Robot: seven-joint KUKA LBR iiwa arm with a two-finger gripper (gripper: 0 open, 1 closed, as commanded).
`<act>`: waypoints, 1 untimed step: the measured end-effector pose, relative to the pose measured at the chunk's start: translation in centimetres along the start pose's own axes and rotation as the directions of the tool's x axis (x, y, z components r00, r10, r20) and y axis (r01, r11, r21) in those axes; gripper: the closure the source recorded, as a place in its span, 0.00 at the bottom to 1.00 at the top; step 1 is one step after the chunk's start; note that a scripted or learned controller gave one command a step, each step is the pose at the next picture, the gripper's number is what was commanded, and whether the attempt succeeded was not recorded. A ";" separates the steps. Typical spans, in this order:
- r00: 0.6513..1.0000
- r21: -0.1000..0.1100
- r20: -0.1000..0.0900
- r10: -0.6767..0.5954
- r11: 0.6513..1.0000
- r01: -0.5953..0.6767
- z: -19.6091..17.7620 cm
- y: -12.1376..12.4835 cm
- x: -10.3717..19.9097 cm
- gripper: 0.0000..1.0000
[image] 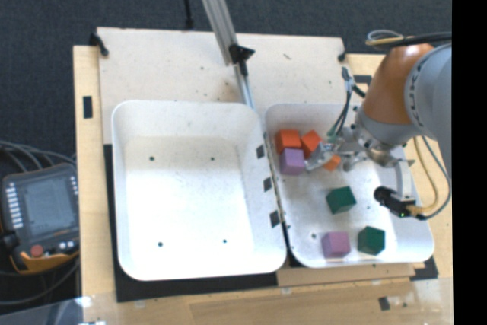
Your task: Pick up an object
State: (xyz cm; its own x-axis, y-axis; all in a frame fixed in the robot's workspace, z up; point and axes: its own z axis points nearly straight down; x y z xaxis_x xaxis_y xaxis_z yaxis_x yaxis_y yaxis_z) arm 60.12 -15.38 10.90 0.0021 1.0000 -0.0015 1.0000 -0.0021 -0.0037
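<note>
The claw (329, 157) sits low in the right bin (403, 247), at the far-left cluster of blocks, and a small orange piece shows right at its tip. Whether that piece is actually pinched or only lies beside the tip is too small to tell, so the claw's opening cannot be read here.

The cluster holds an orange block (288, 139), a second orange block (310, 141) touching it on the right, and a purple block (293, 160) just on the near side of the first. Well apart from these, a green block (341, 199) lies mid-bin, with another purple block (335, 243) and another green block (371, 240) side by side near the front wall. The left bin (190, 186) stands next to it on the tabletop (167, 61).

All the blocks look like small, rigid cubes (probably wood or foam, so light), with flat matte faces that should not slip much and will not crush. The sensible hold is across two opposite flat faces, square on, not across a corner. The packed three at the far left leave little room for a finger to slide down between neighbours; the mid-bin green one, standing alone, seems the easier pick.
</note>
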 end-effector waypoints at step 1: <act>1.000 -0.008 0.000 0.006 1.000 -0.006 -1.5 0.2 -0.1 1.00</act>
State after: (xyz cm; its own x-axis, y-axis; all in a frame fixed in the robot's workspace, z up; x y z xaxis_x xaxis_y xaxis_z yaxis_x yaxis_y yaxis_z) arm 60.31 -15.46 12.36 0.0082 1.0000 -0.0018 1.0000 -0.0082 0.0046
